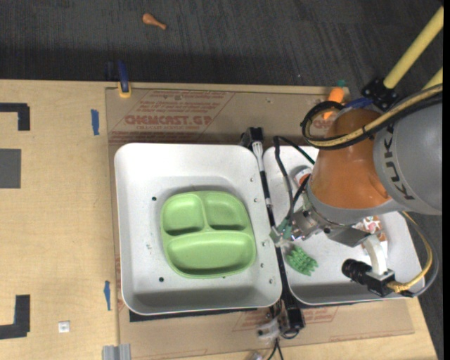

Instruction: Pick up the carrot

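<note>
The arm's orange band and grey wrist hang over the right bin and cover most of its floor. The gripper sits low at that bin's left wall, close to the divider between the two bins. A small green knobbly toy lies just below and to the right of the gripper, apart from it. A red and white item peeks out by the wrist on the right. A small orange carrot-shaped thing lies on the dark floor beyond the bench, far from the arm.
The left bin holds a green divided plate. Black cables run along the divider, and a black fitting sticks out over the right bin's front. A yellow pole crosses the top right.
</note>
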You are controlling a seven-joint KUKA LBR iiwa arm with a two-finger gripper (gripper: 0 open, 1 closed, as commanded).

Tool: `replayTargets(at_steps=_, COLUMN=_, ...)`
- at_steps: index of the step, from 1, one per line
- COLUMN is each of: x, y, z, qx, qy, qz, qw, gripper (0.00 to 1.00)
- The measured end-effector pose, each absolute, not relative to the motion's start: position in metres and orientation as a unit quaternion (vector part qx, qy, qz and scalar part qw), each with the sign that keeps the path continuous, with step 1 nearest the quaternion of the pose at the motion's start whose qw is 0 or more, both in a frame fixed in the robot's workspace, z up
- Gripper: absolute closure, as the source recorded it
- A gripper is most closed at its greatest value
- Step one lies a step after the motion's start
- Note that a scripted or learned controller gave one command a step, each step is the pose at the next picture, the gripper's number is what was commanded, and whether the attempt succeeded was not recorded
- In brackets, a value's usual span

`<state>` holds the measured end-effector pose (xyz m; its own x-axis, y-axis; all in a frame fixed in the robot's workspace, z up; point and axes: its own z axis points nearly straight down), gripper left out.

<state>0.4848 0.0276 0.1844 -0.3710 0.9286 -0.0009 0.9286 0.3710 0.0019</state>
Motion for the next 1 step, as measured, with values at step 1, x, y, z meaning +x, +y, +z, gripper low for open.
replayTargets(at_steps=1, x=0.5008, y=0.0861, z=0.1845, qx=0.533, qy=0.846, qz=0.0006, qw=0.001, gripper=1.0)
